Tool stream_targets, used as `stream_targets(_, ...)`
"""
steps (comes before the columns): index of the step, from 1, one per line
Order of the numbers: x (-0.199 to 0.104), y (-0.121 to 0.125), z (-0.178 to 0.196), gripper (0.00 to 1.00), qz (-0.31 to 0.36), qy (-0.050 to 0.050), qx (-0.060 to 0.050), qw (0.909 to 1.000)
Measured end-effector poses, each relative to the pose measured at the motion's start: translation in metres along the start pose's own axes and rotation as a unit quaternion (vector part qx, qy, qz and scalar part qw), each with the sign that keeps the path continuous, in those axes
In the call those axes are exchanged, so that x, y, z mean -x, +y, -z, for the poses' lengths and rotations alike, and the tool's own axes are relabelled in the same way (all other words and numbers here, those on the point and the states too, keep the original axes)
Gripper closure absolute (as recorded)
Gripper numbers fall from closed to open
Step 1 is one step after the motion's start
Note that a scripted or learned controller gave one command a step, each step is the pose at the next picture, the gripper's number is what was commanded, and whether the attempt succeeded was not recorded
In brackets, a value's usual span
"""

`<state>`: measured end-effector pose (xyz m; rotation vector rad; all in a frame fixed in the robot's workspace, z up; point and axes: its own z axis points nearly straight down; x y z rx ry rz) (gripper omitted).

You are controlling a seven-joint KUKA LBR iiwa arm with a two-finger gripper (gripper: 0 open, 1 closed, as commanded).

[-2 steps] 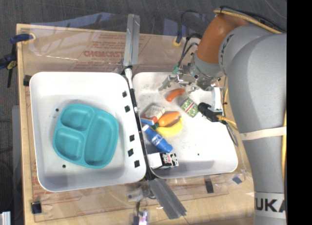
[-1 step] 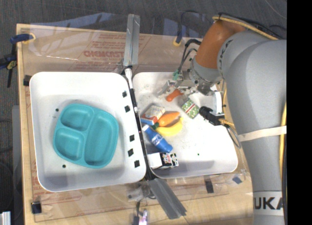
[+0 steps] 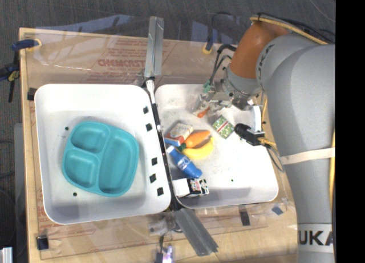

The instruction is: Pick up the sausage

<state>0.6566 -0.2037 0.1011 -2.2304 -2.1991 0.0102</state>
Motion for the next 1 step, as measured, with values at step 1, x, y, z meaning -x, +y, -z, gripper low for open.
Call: stream_targets(1, -0.0786, -0.0022, 0.0991, 1.0, -0.025, -0.001, 0.006, 0.9997)
